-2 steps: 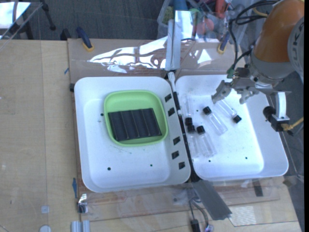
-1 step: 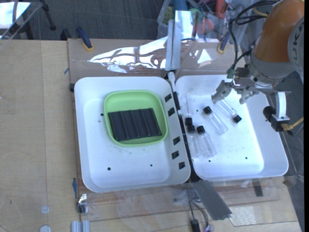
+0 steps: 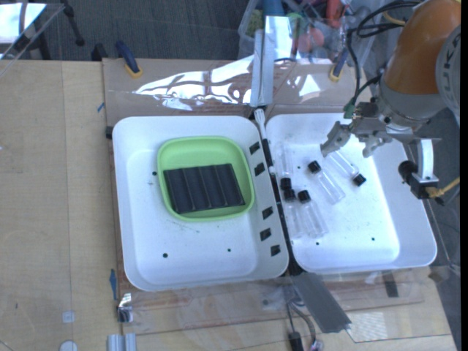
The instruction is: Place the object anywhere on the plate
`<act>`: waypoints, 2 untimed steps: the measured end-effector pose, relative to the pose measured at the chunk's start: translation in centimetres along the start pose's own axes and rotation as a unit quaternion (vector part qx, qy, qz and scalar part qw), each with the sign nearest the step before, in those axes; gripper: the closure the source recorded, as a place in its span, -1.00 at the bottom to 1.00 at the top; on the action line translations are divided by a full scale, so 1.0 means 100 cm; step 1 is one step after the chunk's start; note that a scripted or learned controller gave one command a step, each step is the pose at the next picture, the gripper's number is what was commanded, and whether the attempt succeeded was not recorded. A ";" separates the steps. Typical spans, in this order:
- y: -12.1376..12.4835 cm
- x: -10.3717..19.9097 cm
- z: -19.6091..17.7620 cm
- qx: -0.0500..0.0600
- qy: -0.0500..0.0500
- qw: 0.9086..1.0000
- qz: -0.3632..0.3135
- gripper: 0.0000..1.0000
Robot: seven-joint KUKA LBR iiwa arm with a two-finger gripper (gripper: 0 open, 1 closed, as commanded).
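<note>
**Plate already carries the dark object — tool above the right bin**

My tool (image 3: 349,139) hangs over the back of the right bin (image 3: 409,247), its two fingers spread apart with nothing between them. Below it lie clear tubes with black caps (image 3: 322,185). My arm (image 3: 420,57) reaches in from the right, wrist bent down, orange band above it. In the left bin (image 3: 131,218) the green plate (image 3: 205,151) holds a dark ribbed object (image 3: 202,189) lying flat at its middle — so I judge the placing done; what is left is to pull clear.
</note>
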State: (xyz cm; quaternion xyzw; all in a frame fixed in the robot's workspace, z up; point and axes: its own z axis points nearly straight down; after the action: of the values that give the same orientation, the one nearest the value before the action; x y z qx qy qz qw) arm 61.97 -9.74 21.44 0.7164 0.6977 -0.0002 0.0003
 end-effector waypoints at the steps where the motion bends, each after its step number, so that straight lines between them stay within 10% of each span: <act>1: 0.000 0.000 0.000 0.000 0.000 1.000 0.000 -1.00; 2: -0.029 -0.055 -0.058 -0.002 -0.001 1.000 0.008 -1.00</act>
State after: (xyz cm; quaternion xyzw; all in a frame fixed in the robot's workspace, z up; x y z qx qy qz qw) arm 58.89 -15.17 27.25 0.7222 0.6917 0.0004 0.0019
